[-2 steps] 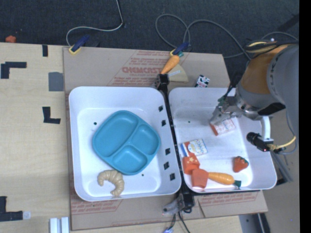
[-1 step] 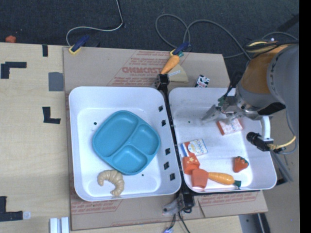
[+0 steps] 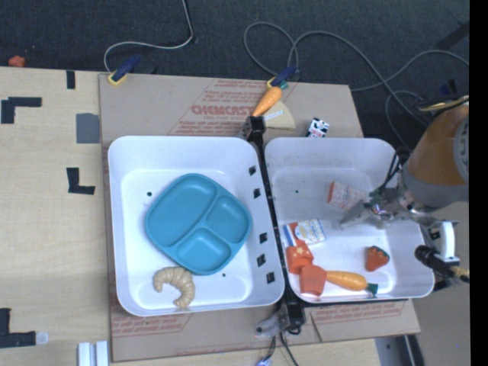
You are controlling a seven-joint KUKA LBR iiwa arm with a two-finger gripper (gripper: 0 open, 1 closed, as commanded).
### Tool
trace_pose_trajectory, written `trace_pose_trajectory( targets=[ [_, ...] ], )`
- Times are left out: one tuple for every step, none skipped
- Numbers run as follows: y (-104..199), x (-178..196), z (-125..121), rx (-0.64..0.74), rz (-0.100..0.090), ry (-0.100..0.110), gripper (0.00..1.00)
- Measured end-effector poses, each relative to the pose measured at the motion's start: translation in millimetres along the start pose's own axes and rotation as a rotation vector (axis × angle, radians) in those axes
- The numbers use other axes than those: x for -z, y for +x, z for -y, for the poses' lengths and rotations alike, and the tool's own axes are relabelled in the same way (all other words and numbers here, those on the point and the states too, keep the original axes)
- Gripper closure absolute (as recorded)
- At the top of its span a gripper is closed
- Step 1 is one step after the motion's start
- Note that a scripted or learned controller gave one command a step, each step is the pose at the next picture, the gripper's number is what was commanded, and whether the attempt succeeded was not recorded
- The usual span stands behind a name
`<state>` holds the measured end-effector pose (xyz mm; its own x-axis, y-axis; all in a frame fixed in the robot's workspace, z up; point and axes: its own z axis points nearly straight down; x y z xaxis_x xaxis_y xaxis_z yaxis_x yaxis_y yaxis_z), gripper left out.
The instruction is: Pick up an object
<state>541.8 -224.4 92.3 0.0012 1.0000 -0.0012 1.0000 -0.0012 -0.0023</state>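
Observation:
My gripper (image 3: 364, 210) hangs low over the right side of the right bin (image 3: 328, 145), at the end of the grey arm with its orange band (image 3: 438, 155). A pink and clear packet (image 3: 341, 194) lies just to its upper left. A strawberry (image 3: 376, 258) sits just below it. Further left in this bin are a small white carton (image 3: 306, 232), a red block (image 3: 299, 258), an orange cup (image 3: 312, 279) and a carrot (image 3: 347, 280) by the front wall. Nothing shows held in the gripper.
The left bin (image 3: 130, 158) holds a blue divided plate (image 3: 198, 222) and a croissant (image 3: 174, 283). Behind the bins on the cardboard lie another carrot (image 3: 267, 100), a cheese wedge (image 3: 279, 118) and a small black-and-white item (image 3: 319, 128). Cables trail across the dark floor at the back.

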Motion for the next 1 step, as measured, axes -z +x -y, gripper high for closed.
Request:
trace_pose_trajectory(
  targets=[
    [92.1, -5.2, -51.8, 0.005, -0.001, -0.009, 0.00]
  ],
)
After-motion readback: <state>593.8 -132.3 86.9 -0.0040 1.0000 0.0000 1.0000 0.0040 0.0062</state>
